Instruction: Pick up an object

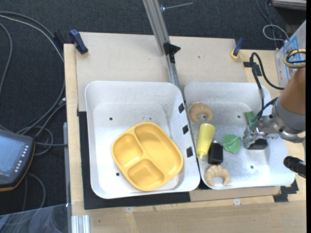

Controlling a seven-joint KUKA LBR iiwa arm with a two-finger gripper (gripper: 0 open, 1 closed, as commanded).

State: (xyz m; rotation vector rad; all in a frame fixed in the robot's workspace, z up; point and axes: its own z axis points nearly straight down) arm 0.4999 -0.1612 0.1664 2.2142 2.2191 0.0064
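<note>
The tool (255, 141) is seen low over the right shallow white bin (228, 97), near its right wall, at the end of the grey arm with the orange band (295, 98). Whether its fingers are apart or together cannot be told, and nothing is seen clamped between them. A crumpled green soft object (232, 143) lies just beside the tool, on its left. Further left in the same bin a yellow plastic bottle (205, 139), a small black block (215, 153), a beige ring-shaped pastry (200, 112) and a beige croissant-shaped piece (217, 175) are found. A yellow divided plastic tray (146, 155) rests in the left white bin (126, 93) on the table (121, 57).
</note>
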